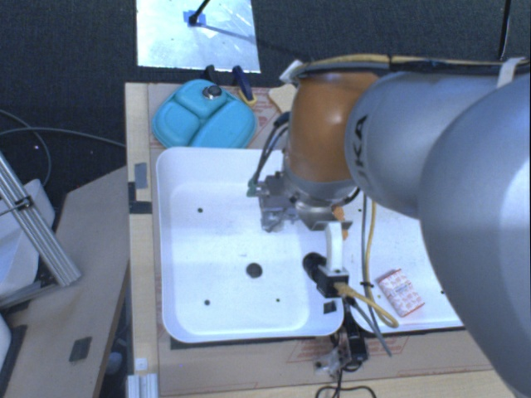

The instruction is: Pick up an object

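A grey arm (pixel 448 139) with an orange band reaches in from three o'clock. Its claw (pixel 274 212) hangs over the left white bin (pixel 191 247), and I cannot tell whether it is clenched or released. A small red-and-white packet (pixel 401 293) lies in the right bin (pixel 394 243), at four o'clock from the claw and well apart, while a blue container (pixel 203 116) rests at eleven o'clock beyond the left bin.

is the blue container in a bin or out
Out: the blue container sits on the bench beyond the left bin's far rim.
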Available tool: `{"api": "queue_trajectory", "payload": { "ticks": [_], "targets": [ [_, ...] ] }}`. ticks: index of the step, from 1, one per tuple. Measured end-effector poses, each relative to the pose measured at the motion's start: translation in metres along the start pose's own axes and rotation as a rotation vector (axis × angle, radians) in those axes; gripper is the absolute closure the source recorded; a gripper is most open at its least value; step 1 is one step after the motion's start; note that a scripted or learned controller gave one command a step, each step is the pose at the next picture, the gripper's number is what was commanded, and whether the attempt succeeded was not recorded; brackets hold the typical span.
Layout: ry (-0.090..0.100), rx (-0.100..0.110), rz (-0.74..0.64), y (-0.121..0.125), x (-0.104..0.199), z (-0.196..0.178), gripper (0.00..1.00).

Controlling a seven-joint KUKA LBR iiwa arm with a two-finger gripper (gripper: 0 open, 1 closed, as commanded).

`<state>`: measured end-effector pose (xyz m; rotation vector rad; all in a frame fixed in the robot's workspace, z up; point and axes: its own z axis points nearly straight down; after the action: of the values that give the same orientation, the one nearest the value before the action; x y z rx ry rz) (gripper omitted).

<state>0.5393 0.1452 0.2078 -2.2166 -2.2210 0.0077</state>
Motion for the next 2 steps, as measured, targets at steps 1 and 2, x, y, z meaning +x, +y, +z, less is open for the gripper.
{"api": "queue_trajectory", "payload": {
  "ticks": [1, 2],
  "targets": [
    [0.001, -0.012, 0.002, 0.087, -0.013, 0.024, 1.00],
    [0.001, 0.003, 0.002, 0.003, 0.000, 0.082, 1.00]
  ]
}}
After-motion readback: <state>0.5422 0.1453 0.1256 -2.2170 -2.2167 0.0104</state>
